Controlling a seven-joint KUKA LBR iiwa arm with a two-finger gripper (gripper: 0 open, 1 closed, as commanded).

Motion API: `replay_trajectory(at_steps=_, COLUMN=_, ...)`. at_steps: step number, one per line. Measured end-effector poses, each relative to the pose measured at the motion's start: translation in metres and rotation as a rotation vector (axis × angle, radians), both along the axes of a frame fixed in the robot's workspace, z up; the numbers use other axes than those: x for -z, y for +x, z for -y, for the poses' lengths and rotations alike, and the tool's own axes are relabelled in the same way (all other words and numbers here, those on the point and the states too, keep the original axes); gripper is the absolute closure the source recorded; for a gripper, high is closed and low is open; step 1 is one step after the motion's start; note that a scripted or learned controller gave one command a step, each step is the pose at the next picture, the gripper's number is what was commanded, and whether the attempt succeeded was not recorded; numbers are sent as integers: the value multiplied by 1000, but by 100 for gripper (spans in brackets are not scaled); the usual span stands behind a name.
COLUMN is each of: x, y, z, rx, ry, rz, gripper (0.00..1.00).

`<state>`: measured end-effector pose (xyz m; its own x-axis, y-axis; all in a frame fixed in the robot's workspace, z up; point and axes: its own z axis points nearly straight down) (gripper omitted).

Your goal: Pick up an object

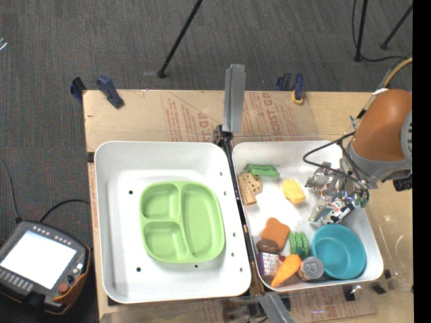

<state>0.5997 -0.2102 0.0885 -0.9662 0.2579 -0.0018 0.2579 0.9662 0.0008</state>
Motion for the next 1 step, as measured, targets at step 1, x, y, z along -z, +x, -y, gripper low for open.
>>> replay_trajectory(at_steps=1, x=0, y=22, z=-125, rx=-242, ry=3, rz=0, gripper=0)
